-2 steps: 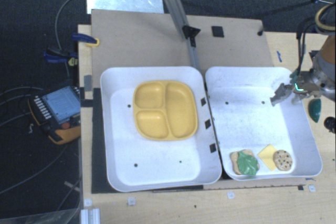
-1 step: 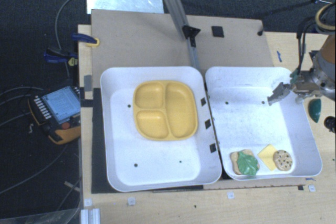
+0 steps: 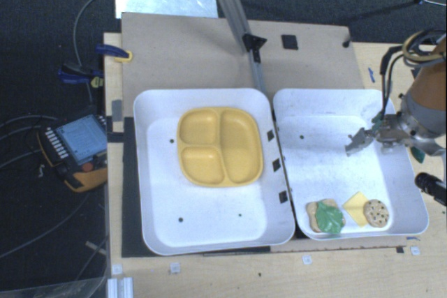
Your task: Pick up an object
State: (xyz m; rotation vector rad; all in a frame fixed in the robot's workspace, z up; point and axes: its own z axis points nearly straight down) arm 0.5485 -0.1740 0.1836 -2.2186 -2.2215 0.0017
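In the right bin, three small toy food pieces lie along the near edge: a green leafy piece on a tan base, a yellow wedge like cheese, and a round speckled cookie. My gripper hangs over the right part of this bin, pointing left, well back from the food pieces. Nothing shows between its fingers.
The left bin holds a yellow divided plate in its far half. A grey pole slants across the board behind the bins. Cables and a handheld device lie off the bench at the left.
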